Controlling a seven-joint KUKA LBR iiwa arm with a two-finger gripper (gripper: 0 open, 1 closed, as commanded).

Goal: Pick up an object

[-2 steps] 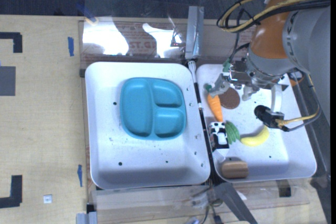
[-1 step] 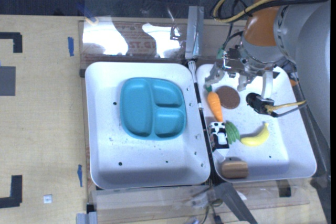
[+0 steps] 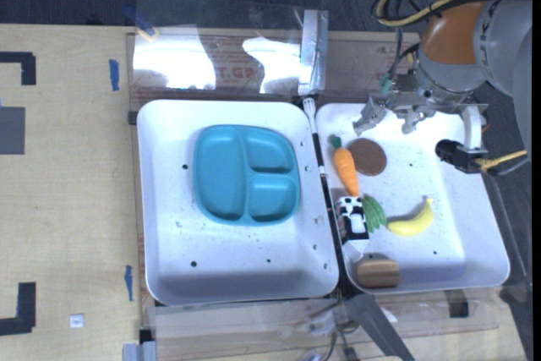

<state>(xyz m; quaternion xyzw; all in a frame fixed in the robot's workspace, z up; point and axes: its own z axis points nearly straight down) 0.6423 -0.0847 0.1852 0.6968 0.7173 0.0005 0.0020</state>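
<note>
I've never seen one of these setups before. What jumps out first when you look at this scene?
The big blue divided tray sitting in the left bin catches the eye first. Next come the bright toys in the right bin: an orange carrot beside a brown disc, and a yellow banana. Above them hangs the arm's end effector.

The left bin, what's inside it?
Inside the left bin lies a blue tray with three compartments, nothing visible in them. Dark specks dot the bin's white floor around it. What lies beneath the tray is covered.
</note>
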